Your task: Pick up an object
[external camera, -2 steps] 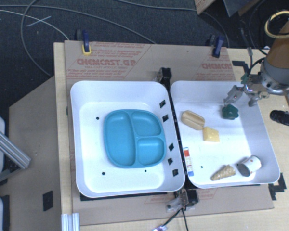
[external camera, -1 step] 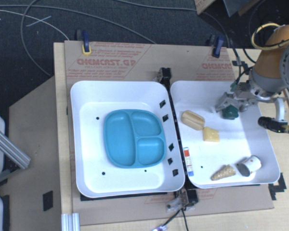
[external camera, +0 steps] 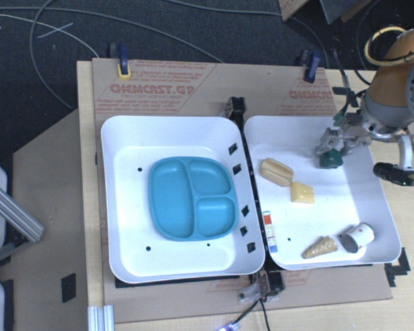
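Bread roll [external camera: 276, 172], cheese wedge [external camera: 303, 193] — unobstructed.

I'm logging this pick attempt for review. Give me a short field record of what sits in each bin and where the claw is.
left bin: blue three-compartment plastic plate
right bin: tan bread-roll-shaped piece, pale yellow wedge, beige ridged cone, white-and-grey cylinder, small dark green object
claw: over right bin's far side, right at the green object
grasp: cannot tell
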`<state>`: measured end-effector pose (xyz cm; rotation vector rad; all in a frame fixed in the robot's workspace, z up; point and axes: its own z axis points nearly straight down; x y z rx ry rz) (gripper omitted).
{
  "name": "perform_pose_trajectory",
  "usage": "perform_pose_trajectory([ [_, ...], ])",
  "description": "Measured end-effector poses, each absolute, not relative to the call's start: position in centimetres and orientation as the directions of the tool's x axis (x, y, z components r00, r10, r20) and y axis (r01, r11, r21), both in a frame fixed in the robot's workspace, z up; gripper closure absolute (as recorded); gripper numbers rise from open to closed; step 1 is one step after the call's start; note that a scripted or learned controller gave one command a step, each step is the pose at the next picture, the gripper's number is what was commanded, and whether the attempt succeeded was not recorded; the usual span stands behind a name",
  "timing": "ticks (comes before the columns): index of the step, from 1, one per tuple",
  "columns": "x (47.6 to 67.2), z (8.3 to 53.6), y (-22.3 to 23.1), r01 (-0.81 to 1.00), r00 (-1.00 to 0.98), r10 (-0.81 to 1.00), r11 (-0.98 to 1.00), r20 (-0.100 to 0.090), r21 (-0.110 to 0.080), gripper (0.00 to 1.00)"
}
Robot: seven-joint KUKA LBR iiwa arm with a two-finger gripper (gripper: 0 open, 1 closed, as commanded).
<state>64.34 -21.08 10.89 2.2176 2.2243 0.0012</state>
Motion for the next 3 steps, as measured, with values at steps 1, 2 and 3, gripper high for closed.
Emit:
perform_pose_trajectory([
  [1,64.3,15.2,-21.2,1.000,-0.001,1.000,0.001,-0.001,0.004,1.00],
  [2,64.9,19.8,-21.4,1.000,-0.001,1.000,0.001,-0.001,0.005,1.00],
  [3,65.0,24.4,-21.4,1.000,-0.001,1.000,0.001,-0.002,0.005,1.00],
])
